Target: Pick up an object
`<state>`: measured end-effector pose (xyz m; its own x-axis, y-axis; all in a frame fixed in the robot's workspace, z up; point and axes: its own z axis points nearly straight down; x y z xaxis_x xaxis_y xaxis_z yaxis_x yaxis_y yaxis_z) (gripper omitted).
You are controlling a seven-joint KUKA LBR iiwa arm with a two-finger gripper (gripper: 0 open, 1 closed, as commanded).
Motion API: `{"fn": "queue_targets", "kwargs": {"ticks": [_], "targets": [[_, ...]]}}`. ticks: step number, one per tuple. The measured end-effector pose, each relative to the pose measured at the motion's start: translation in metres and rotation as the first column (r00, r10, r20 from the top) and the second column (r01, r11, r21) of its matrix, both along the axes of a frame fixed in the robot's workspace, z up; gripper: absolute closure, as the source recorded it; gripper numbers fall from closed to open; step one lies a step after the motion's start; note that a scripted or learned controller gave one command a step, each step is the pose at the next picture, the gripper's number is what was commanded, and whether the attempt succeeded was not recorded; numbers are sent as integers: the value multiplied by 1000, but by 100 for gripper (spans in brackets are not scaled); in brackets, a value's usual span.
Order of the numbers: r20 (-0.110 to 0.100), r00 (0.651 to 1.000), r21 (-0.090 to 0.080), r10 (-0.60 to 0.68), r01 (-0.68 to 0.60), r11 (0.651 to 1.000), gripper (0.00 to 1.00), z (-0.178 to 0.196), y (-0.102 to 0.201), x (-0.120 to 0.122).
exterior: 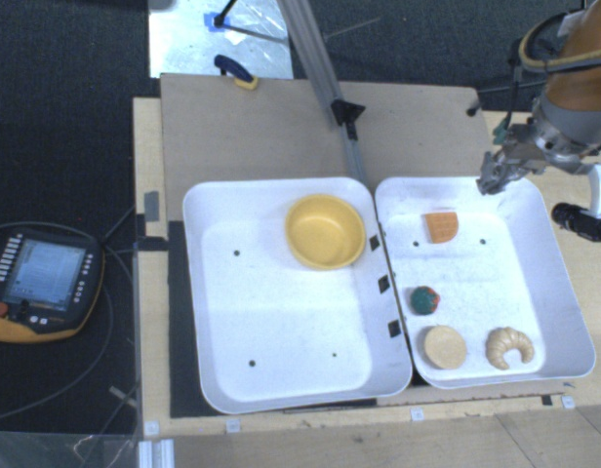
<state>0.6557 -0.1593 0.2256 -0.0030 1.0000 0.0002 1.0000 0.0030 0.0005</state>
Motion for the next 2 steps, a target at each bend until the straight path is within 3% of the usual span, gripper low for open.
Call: {"fn": "queue_targets", "kwargs": {"ticks": [2], "targets": [[1,1000,1,1,-1,1000,100,7,103,-24]]}}
